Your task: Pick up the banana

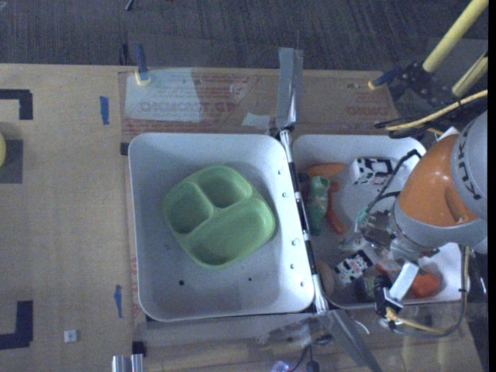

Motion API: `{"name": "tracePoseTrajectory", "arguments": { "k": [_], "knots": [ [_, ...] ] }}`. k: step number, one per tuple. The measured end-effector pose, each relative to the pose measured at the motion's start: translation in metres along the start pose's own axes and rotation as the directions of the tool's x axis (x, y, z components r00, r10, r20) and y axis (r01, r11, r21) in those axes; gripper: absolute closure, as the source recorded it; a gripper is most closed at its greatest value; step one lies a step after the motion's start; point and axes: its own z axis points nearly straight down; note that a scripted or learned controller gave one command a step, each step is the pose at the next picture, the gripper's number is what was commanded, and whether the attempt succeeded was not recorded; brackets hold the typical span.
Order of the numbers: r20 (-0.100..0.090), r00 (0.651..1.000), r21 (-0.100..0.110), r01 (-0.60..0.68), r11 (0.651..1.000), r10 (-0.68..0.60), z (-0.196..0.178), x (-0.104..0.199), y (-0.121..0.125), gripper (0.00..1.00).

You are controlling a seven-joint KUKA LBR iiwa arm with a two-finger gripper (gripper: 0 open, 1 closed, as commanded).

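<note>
My gripper (pixel 370 246) hangs low over the front half of the right bin (pixel 341 144), under the orange-banded wrist. Around it lie an orange piece (pixel 325 170), a green item (pixel 317 194), a red-orange strip (pixel 335 217), two black-and-white patterned objects (pixel 373 169) (pixel 353 267) and an orange lump (pixel 425 284). A dull tan curved shape (pixel 323 276) lies against the bin's front left corner; I cannot tell whether it is the banana. The arm hides the right part of this bin.
The left bin (pixel 147 208) holds a green divided plate (pixel 220 215). A metal divider (pixel 298 208) separates the bins. A small yellow object (pixel 2 150) sits at the bench's far left edge. Yellow cables run behind the arm at the upper right.
</note>
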Motion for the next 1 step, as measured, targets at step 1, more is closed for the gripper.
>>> {"name": "tracePoseTrajectory", "arguments": {
  "k": [1],
  "knots": [
    [-0.003,0.949,-0.005,-0.314,0.949,0.314,-0.0002,0.0062,0.0,0.0]
  ]
}}
